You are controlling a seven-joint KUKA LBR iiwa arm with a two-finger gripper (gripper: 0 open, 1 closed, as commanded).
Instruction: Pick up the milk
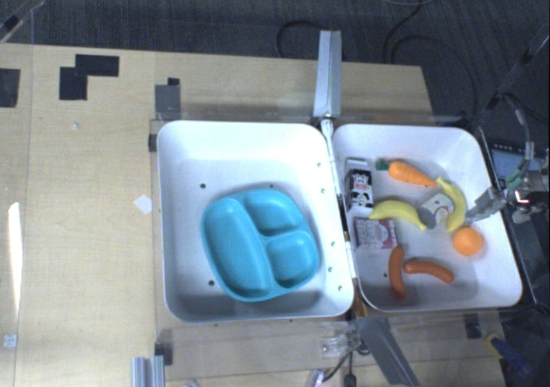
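The milk [359,187] is a small white carton with dark and red print. It lies flat in the right bin [481,146], against that bin's left wall. My gripper [483,204] reaches in over the bin's right rim, low beside the orange [468,242] and the right-hand banana [454,202]. It is far to the right of the milk, with nothing visibly held.
Between gripper and milk lie a carrot [410,174], a second banana [398,211], a small grey-white item [436,205], a pink-and-white packet [375,232] and two sausages [396,270] [428,269]. The left bin [180,205] holds a blue divided plate [259,242].
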